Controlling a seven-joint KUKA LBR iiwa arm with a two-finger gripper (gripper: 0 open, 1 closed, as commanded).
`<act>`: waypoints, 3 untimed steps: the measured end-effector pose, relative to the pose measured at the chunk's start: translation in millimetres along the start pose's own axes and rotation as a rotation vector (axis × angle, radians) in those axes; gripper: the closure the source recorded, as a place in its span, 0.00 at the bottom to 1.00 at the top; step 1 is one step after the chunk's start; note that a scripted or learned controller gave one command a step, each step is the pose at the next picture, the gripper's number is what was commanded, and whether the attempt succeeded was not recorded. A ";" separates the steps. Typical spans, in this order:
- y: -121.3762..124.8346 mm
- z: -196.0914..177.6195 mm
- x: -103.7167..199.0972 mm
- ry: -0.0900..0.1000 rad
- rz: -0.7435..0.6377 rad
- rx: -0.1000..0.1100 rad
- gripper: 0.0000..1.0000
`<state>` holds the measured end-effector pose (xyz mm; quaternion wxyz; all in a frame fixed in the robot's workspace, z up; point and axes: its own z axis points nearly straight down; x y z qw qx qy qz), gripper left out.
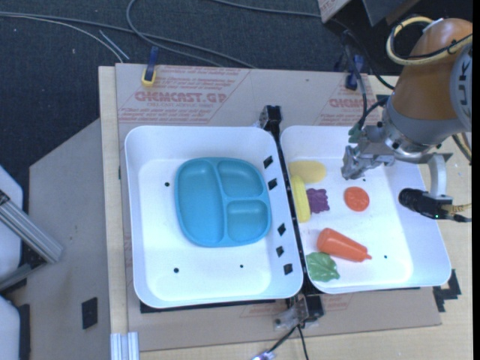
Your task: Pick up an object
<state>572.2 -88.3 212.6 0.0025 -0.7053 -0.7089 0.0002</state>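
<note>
Beside the blue tray [222, 201], the right bin [409, 253] held an orange tomato [356, 199], carrot [343, 245] and corn [301, 200]; the gripper [355, 165] gripped nothing visible, its finger state unclear.

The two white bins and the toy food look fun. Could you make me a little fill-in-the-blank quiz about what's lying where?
1. The blue divided tray lies in the ____ bin.
2. The orange carrot lies in the ____ bin.
3. The gripper hangs over the ____ bin.
4. Beside the yellow corn cob lies a bunch of grapes coloured ____.

Missing words: left; right; right; purple.
</note>
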 end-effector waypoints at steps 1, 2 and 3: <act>-7.7 -8.1 51.9 0.000 -0.001 -0.002 1.00; -32.0 -19.0 103.1 0.000 -0.001 -0.001 1.00; -52.3 -17.4 146.7 -0.001 0.000 0.001 1.00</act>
